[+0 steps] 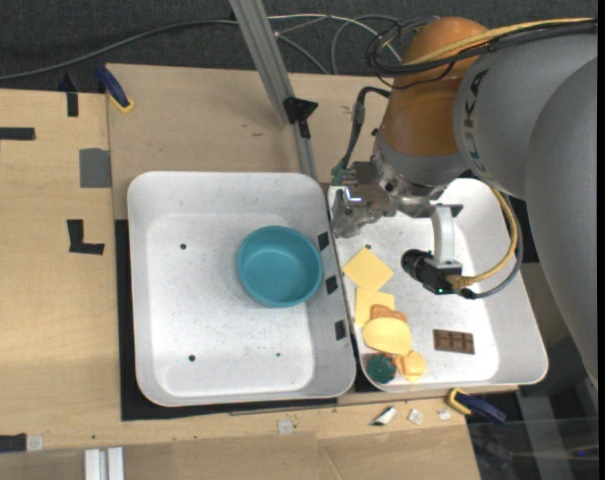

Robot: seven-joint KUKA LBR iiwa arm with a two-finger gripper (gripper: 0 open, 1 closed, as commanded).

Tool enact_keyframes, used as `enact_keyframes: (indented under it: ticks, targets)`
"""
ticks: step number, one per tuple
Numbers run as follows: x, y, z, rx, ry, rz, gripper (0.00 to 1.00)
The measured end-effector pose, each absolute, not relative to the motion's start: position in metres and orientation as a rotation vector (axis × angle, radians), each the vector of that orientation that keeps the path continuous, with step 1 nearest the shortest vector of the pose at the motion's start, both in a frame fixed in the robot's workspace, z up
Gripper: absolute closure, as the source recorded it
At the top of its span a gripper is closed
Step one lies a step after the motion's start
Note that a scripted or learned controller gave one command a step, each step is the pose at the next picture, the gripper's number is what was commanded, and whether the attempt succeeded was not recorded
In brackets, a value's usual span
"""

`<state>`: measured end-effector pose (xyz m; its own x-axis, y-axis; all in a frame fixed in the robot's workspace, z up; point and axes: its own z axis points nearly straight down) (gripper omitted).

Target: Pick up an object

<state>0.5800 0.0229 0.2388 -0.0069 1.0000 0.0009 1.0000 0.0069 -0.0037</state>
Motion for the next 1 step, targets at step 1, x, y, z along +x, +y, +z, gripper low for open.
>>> enact_keyframes:
  ticks: [1]
  targets:
    - [0.5819, 0.0704, 0.2423, -2.212, -2.227, 0.0, 1.0]
